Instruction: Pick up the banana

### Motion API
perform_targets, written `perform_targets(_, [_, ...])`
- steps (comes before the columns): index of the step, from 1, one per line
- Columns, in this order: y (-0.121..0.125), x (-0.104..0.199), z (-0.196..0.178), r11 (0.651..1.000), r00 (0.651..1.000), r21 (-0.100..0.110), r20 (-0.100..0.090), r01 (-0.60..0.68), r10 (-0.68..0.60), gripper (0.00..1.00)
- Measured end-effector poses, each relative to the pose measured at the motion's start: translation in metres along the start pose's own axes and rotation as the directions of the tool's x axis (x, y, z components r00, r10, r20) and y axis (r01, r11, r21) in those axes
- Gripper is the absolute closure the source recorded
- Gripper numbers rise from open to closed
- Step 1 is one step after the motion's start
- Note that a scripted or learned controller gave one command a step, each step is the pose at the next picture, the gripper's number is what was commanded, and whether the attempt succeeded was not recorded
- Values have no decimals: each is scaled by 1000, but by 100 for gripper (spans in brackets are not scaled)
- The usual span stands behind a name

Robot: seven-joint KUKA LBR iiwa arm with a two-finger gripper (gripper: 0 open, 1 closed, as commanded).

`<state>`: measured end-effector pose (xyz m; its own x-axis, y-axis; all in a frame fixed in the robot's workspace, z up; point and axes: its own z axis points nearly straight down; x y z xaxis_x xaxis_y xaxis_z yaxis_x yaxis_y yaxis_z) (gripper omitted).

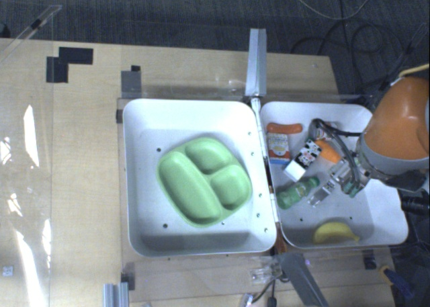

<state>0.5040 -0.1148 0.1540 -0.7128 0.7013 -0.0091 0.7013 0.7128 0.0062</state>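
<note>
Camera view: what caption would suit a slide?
Pincer hovers over the right bin near a green bottle; banana lies untouched.

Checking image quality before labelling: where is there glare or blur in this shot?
Camera view: bright glare streaks on the clear panel at left; white bins look washed out; the gripper and banana look soft, small details unclear.

place: robotics lab; cues: wooden bench [74,185], loose cables [342,7], metal brackets [257,64]
</note>
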Motion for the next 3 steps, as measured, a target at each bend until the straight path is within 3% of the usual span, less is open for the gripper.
perform_targets(1, [-30, -8, 31, 950, 950, 1, -3, 311, -311, 0])
perform_targets(2, [-16, 4, 64, 906, 906, 1, 4, 423, -423, 0])
perform_targets(3, [-12, 1, 51, 907, 907, -3, 16, 422, -422, 100])
